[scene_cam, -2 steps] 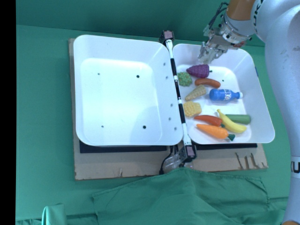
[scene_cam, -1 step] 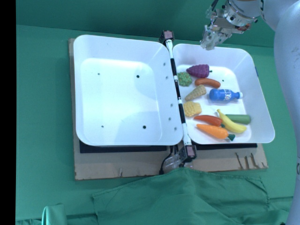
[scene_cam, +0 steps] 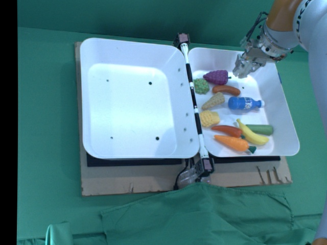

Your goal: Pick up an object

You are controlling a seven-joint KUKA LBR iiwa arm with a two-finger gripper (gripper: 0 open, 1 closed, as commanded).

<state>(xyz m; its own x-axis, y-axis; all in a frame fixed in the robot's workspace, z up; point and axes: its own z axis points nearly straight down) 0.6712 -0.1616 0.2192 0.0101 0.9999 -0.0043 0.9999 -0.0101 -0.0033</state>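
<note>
The arm [scene_cam: 294,6] is cut off by the top and right edges of the view, so only its orange band and grey wrist show. Its claw [scene_cam: 243,70] hangs over the far part of the right bin [scene_cam: 286,108]; the fingertips blur together against the white floor, so I cannot tell whether they are parted or closed, and nothing is seen between them. The small fittings at the two ends of the bar [scene_cam: 193,101] between the bins are too small to make out.

There are two bins. The left bin [scene_cam: 135,96] lies well to the left of the claw, with a few dark dots on its floor.

Nine toy foods lie in the right bin, one of each. Left of and below the claw are a green broccoli-like lump [scene_cam: 201,86], a yellow corn piece [scene_cam: 209,118] and a tan cone [scene_cam: 213,101]. Just beside the claw, to its left, is a bunch of purple grapes [scene_cam: 216,77]. Near and just below it lies a brown sausage [scene_cam: 226,90]. Further below are a red chilli [scene_cam: 228,130] and an orange carrot [scene_cam: 234,143]. Below the claw is a blue bottle [scene_cam: 245,103]. Below and to its right a yellow banana [scene_cam: 252,133] partly covers a green cucumber [scene_cam: 260,129].
</note>
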